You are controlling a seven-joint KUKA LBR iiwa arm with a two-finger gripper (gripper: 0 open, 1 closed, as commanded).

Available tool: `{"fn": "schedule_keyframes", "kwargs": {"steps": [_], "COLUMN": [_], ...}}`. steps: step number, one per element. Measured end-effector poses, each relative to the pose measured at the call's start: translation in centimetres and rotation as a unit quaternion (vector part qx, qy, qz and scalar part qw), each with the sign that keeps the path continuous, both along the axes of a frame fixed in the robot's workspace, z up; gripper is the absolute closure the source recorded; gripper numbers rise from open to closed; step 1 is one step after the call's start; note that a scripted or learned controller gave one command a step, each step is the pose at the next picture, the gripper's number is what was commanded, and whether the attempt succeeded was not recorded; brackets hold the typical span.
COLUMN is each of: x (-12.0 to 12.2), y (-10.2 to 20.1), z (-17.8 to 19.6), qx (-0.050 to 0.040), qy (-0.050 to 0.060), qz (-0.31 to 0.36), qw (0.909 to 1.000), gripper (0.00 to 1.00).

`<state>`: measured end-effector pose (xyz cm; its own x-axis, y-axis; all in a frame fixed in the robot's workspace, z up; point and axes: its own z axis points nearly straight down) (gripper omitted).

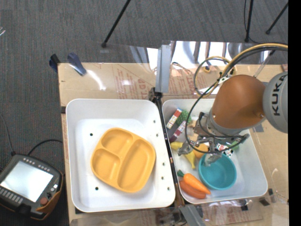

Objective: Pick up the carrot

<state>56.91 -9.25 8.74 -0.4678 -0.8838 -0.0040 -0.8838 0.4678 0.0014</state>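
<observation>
Lying orange and tapered, the carrot (pixel 194 185) shows a green stem.

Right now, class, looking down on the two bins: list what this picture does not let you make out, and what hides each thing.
- Gripper: the arm's orange band covers it from above, so open or shut is unclear.
- Banana: partly under the gripper.
- Boxes by the bin wall: labels too small to read.
- Carrot: its leaf end is dark and too small to make out.

Dark grey carpet (pixel 70 22) covered the floor, crossed by black tripod legs (pixel 118 19); a handheld control pendant (pixel 29 186) lay beside the bench.
</observation>
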Motion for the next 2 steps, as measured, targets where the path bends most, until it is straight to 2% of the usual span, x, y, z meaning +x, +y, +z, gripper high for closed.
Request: {"fn": "schedule_keyframes", "kwargs": {"steps": [1, 2], "x": [7.51, 7.45], "y": [-0.98, -0.71], "z": [-0.06, 0.9], "qx": [0.0008, 0.0048], "qy": [0.0, 0.003], "qz": [-0.005, -0.009], "qw": [1.0, 0.9999], "gripper": [0.0, 1.0]}}
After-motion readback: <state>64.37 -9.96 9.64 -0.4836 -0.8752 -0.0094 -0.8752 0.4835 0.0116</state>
